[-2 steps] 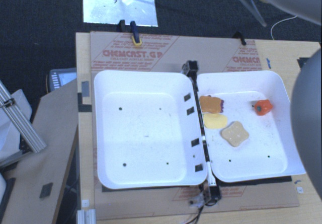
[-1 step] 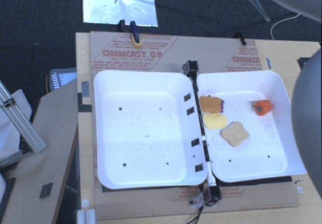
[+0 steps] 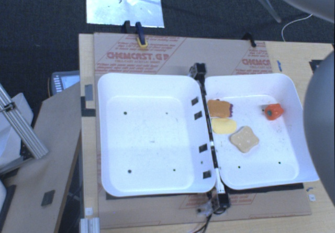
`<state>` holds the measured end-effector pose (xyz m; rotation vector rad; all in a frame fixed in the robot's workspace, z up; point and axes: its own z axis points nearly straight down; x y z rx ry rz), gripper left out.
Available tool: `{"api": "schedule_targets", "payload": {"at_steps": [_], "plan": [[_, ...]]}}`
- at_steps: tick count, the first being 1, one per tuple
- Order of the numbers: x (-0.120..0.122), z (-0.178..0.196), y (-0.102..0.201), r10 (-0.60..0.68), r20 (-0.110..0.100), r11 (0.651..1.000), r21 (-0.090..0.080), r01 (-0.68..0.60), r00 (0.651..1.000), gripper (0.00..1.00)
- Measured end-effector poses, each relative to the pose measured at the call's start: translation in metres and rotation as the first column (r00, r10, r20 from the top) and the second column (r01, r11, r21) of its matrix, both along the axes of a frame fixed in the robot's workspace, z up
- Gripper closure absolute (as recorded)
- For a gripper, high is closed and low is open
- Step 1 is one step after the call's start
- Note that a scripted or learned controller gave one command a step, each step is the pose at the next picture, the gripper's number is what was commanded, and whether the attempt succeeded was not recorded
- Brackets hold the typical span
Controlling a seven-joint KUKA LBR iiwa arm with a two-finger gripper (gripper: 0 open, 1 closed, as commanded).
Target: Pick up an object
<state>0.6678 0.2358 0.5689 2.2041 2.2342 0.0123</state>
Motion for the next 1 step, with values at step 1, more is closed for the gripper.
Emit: {"api": "schedule_targets", "payload": {"at_steps": [1], "plan": [[-0.0002,0.0115,0.0006,0.003,0.002,1.000,0.001,-0.003,1.000,1.00]]}}
